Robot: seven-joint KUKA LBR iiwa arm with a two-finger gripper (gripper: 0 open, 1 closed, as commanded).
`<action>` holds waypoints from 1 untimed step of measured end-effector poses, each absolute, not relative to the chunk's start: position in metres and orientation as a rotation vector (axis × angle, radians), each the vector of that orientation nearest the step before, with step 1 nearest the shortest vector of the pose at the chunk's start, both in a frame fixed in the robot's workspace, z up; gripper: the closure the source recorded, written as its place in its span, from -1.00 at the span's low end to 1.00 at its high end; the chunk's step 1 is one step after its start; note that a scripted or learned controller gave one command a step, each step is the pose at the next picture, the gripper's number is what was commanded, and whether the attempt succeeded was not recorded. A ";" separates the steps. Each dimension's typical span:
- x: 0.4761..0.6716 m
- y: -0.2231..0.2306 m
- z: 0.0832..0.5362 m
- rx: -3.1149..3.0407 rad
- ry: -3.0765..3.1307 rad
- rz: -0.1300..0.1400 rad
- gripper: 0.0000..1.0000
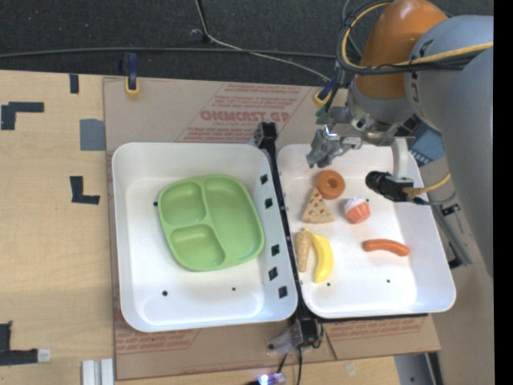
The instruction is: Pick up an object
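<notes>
The right bin (417, 287) holds several toy foods: an orange doughnut (329, 184), a pizza slice (317, 208), a pink cupcake (357, 209), a red sausage (385, 248), a yellow banana (321, 257) and a tan bread stick (303, 249). My gripper (324, 156) hangs over the bin's far left corner, just above and behind the doughnut. Nothing shows between its fingers (316, 159).
A green divided plate (210, 221) lies in the left bin (136, 295). A black divider strip (272, 215) runs between the bins. The arm's orange band (398, 46) and grey body fill the upper right. Cables cross the dark back edge.
</notes>
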State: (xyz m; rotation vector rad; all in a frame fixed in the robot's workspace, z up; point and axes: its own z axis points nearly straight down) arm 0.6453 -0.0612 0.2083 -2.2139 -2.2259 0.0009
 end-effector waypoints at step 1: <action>0.635 -0.012 0.221 -2.213 -2.227 -0.001 1.00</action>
